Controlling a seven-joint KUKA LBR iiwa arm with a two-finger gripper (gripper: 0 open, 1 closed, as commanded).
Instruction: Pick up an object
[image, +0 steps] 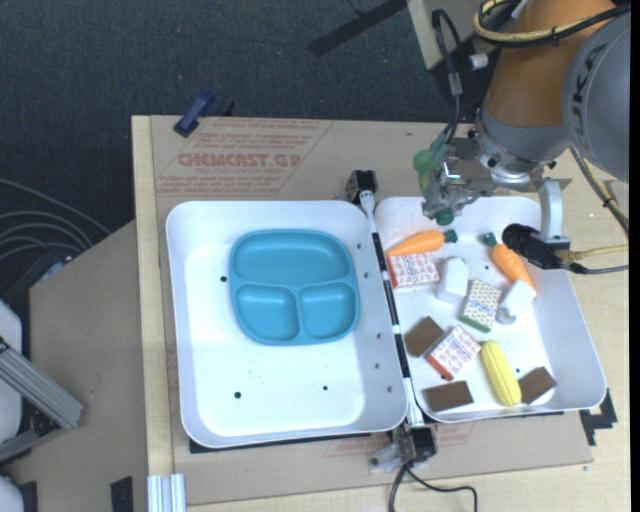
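- Over the far left corner of the right bin (585, 345), the gripper (440, 210) hangs from the grey and orange arm (540, 80); how far its fingers are parted cannot be made out, and nothing shows between them.
- Just near of the gripper lies an orange carrot (415, 242), its tip pointing left, close to it but apart.
- A second carrot (512, 265) lies to the right; near of them sit patterned blocks, a white block (455, 277), brown squares and a yellow corn cob (499, 372).
- The left bin (200, 380) bears a blue divided plate (294, 286).
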